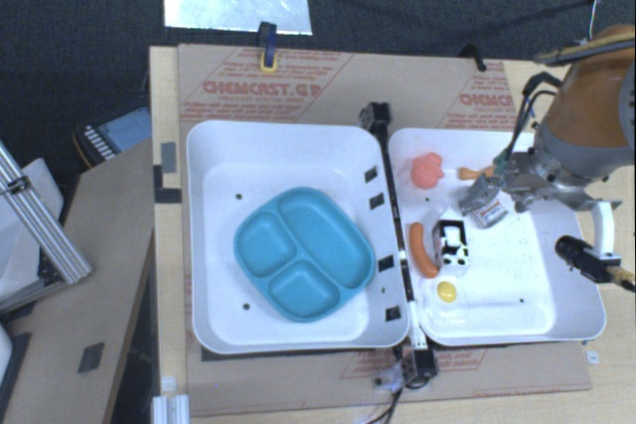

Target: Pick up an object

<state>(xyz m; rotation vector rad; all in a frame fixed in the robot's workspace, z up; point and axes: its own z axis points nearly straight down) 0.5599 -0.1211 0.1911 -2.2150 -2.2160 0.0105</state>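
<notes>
Camera view, claw: claw (484, 211) hangs over the right bin (571, 313), upper middle; finger spread cannot be told from this angle, and nothing is visibly between the fingers.
Nearest candidates: black-and-white toy (453, 243) just below-left of the claw; orange sausage-shaped piece (423, 249) further left, beside that toy.
Others: pink lump (426, 171) up-left of the claw; small yellow ball (446, 292) well below it; small orange bit (469, 174) just above-left.
Left bin: blue divided tray (303, 253), far left of the claw.
Step, judged: approach, no grasp yet.
To do well: centre over one object, preferably the toy, avoid straddling the sausage, descend straight, close only near the bin floor.
</notes>
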